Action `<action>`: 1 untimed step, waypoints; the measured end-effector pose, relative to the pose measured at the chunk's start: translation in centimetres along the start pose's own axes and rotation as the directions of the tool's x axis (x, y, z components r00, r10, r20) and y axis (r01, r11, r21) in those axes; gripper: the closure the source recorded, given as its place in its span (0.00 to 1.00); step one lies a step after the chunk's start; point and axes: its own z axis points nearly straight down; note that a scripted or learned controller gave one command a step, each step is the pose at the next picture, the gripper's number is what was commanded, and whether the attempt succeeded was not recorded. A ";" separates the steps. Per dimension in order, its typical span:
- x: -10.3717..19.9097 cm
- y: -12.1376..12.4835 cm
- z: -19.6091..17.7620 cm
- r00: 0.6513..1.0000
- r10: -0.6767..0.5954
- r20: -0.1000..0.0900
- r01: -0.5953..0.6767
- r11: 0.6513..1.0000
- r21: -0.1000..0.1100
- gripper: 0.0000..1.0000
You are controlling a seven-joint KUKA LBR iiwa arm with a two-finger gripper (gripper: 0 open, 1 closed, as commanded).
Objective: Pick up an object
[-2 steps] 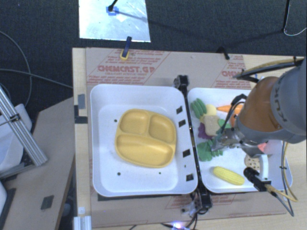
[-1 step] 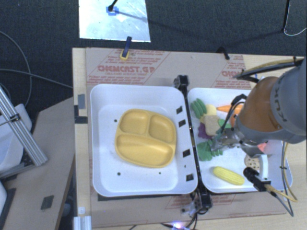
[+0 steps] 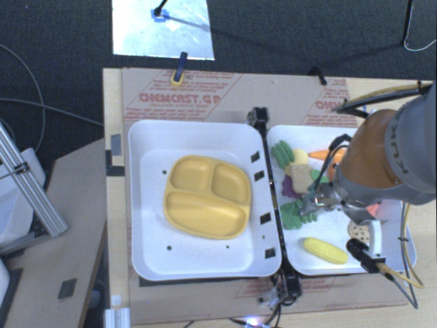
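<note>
Gripper (image 3: 308, 206) low over green plastic toy (image 3: 292, 215) left of yellow plastic corn cob (image 3: 325, 250); grip state indiscernible. You centre before lifting.

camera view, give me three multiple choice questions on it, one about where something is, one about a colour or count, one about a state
1. Where does the yellow divided tray lie?
A. in the left bin
B. in the right bin
C. on the cardboard behind the bins

2. What colour is the corn cob near the front of the right bin?
A. red
B. yellow
C. blue

3. How does the divided tray stand?
A. upside down
B. leaning on the bin wall
C. flat, compartments facing up

Answers:
1. A, the tray sits in the middle of the left bin, alone there.
2. B, the cob is plain yellow against the white floor, in front of the gripper.
3. C, its three hollows open upward and its rim lies level on the bin floor.
</note>
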 end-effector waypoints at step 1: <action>0.2 -2.1 -0.1 1.000 0.001 0.007 0.000 1.000 -0.021 0.00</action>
